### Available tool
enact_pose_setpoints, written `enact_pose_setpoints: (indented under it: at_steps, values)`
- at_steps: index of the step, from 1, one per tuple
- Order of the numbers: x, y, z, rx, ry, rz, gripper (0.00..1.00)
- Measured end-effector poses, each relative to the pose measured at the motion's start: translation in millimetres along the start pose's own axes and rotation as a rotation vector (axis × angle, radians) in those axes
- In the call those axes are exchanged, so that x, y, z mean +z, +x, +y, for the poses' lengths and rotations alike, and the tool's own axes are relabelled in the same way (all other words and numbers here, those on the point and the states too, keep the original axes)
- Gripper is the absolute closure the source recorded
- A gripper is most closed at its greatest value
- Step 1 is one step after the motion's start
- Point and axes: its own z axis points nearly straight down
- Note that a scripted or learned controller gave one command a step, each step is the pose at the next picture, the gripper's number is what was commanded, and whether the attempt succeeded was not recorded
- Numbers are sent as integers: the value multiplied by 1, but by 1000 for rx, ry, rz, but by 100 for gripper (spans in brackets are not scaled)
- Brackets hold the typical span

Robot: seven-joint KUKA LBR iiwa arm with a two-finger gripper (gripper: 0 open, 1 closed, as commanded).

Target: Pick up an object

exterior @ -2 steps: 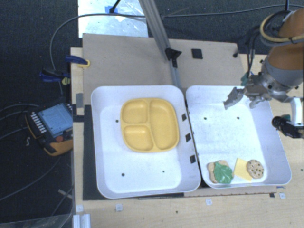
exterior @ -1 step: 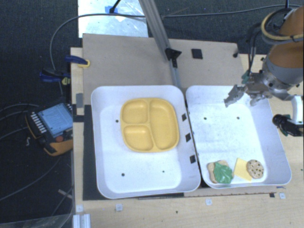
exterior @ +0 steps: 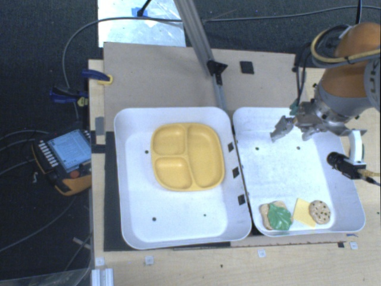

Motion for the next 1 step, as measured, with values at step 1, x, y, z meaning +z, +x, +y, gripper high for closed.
enact_pose_setpoints:
  at_steps: [1]
  values:
    - [63,2,-2,5,3,1,0]
